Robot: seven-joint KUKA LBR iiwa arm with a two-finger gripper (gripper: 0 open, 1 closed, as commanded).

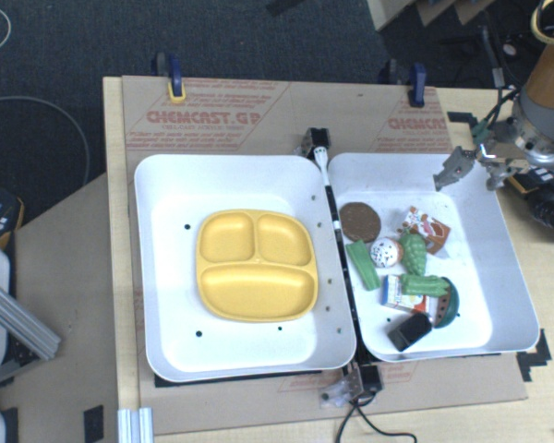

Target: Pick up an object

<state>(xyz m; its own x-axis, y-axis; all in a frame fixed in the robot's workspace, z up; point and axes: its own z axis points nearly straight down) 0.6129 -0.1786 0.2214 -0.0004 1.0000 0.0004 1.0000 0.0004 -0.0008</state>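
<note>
Pincer [463,166] hangs over the right bin's [499,247] far corner; finger state cannot be judged, nothing visible between them. Objects lie clustered in that bin, well apart from the pincer: brown disc [359,221], white ball [383,253], green pieces [361,264], black block [410,331]. Left bin [162,247] holds a yellow tray [256,265].

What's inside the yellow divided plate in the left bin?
The yellow plate shows three bare compartments with nothing in them. The left bin floor beneath it is covered, so anything under the plate can't be seen.
</note>
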